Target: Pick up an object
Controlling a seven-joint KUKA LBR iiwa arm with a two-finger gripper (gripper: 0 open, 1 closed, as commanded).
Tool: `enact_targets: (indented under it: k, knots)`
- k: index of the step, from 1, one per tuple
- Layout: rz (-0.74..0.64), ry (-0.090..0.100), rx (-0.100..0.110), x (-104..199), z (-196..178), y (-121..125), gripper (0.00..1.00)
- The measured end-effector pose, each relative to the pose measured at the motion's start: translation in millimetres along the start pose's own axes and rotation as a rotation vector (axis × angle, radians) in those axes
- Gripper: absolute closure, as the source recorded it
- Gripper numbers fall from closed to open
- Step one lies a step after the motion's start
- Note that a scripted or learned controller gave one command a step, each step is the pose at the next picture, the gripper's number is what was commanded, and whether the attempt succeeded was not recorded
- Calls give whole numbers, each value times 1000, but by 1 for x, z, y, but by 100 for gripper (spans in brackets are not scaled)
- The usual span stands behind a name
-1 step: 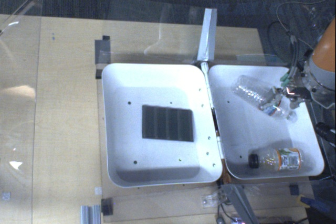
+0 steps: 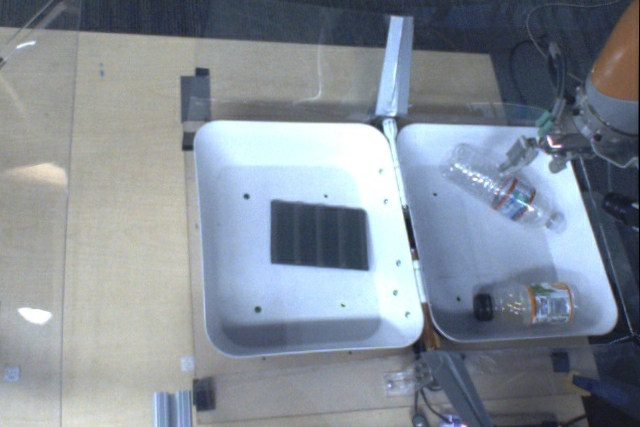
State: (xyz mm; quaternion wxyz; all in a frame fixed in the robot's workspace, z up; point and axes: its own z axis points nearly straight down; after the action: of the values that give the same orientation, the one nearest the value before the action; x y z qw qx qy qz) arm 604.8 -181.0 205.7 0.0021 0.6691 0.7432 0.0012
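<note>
One grey arm [image 2: 610, 105] hangs above the right bin's [image 2: 440, 315] far corner.

A clear crushed plastic bottle [image 2: 497, 189] with a blue-red label lies slantwise in the right bin's [image 2: 440, 310] far half; a small amber bottle [image 2: 524, 304], black-capped, lies on its side near the front wall

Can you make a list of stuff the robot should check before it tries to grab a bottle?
1. Gripper above the right bin: ok, near its back right corner.
2. Clear plastic bottle close to gripper: ok, lying tilted just beside it.
3. Something between the fingers: cannot tell.
4. Black-capped bottle out of the way: ok, lying at the bin's front, apart from the clear one.
5. Left bin contents: ok, dark ribbed pad lies flat.
</note>
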Motion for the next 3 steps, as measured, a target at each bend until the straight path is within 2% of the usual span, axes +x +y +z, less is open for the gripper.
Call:
enact_targets:
  k: [1,3]
  knots:
    - [-150,7,0,-18,107,7,0]
    - [-234,15,31,-21,115,25,0]
